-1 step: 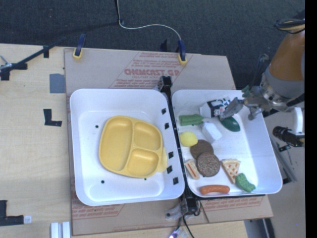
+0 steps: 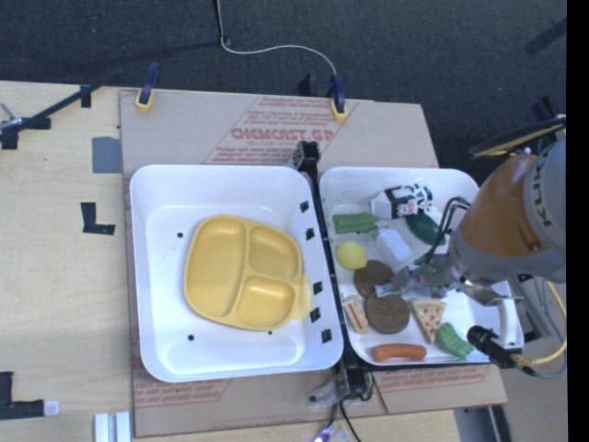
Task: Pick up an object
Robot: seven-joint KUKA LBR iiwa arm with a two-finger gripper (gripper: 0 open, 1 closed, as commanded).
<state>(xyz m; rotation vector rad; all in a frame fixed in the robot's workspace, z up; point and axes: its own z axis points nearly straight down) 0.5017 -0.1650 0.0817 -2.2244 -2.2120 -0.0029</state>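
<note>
Approach underway: grey arm's jaws (image 2: pixel 411 284) hover just beside round brown patty (image 2: pixel 387 313); their opening cannot be told. Next, descend squarely onto it and close.

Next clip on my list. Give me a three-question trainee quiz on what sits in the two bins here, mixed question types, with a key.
1. True or false: the yellow divided tray lies in the left bin.
2. Multiple choice: which item lies nearest the front wall of the right bin? A) milk carton B) sausage C) lemon
3. Fill in: the end effector is above the ____ bin.

Key: 1 true. 2 B. 3 right.
</note>
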